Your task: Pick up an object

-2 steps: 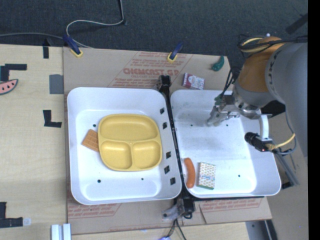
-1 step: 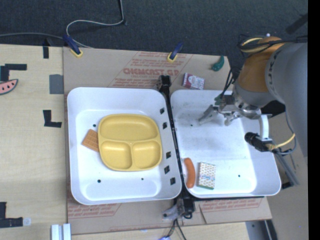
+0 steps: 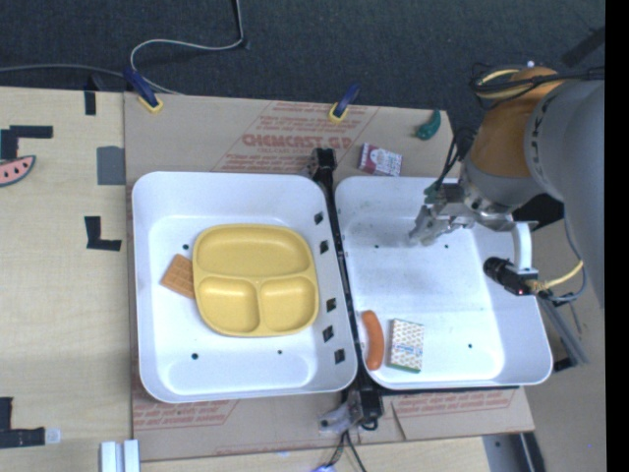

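Observation:
My gripper hangs over the upper middle of the right bin, with nothing visible between its fingers. An orange sausage-shaped object lies at the bin's lower left, well below the gripper. Beside it on the right rests a small patterned packet. In the left bin a yellow divided plate takes up the middle. A brown cracker-like piece pokes out from under the plate's left edge.
A small red and white packet lies on the cardboard behind the bins. A teal clip and yellow clamps sit at the cardboard's far edge. The arm's grey body looms over the right side.

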`<control>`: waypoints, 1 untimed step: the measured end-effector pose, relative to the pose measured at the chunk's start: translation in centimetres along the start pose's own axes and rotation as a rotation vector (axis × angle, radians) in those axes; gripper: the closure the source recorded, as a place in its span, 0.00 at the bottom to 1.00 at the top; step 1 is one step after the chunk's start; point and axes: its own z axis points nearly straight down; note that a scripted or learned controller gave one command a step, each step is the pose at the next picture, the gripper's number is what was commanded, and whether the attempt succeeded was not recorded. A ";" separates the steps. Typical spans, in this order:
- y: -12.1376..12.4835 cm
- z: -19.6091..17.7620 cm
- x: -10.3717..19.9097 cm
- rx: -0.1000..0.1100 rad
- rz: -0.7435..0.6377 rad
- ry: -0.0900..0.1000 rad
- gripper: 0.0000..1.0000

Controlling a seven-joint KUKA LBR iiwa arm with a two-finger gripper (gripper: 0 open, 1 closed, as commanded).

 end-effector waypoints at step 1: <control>0.0 0.0 0.0 0.000 -0.001 0.000 0.00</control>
